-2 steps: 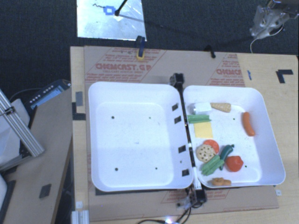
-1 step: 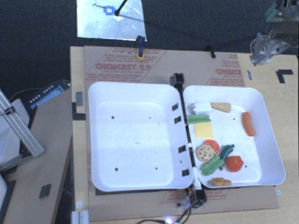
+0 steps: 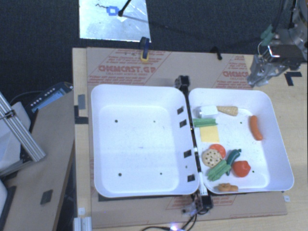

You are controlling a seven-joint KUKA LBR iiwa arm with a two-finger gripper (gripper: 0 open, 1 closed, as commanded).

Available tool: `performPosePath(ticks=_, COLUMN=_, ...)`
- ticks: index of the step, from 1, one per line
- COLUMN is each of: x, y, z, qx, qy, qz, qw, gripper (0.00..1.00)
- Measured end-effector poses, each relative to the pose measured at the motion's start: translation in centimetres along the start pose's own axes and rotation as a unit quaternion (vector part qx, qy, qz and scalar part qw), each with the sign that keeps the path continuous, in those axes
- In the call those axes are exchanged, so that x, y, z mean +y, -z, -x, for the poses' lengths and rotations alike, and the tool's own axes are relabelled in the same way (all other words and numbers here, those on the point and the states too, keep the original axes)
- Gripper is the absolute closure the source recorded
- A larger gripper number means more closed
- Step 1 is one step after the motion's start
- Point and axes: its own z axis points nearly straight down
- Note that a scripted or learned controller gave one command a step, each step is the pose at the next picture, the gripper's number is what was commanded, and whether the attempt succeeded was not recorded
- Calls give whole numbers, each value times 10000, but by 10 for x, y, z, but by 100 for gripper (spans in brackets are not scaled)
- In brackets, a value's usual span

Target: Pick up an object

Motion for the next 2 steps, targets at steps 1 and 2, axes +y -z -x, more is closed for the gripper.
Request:
performPosePath(ticks=1, x=-5, y=0, z=42, qx=-14, qy=-53, qz=4, qw=10000, gripper=100)
performPosePath(ticks=2, x=-6, y=0, z=130, qx=-25, qy=-80, qz=10, qw=10000, gripper=100)
